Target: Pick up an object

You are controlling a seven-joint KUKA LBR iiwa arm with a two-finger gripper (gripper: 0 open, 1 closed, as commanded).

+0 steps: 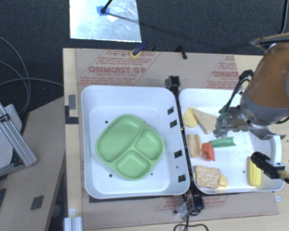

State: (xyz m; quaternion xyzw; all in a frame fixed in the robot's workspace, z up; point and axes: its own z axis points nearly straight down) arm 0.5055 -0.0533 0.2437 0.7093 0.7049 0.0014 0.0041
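The approach step seems in hand: the tool (225, 127), its state impossible to tell, hangs just above the green bean (222, 142), so the next move calls for a short descent.

Brown cardboard-topped bench (115, 69); two white bins side by side, left bin (94, 129), right bin (241, 165)

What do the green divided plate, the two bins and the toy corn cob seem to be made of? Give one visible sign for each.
Green divided plate: likely moulded plastic, matt, one even colour with soft rounded dividers.
Left bin and right bin: probably thin white plastic, smooth, with rounded rims.
Corn cob: apparently plastic, uniform bright yellow; too small to be sure.
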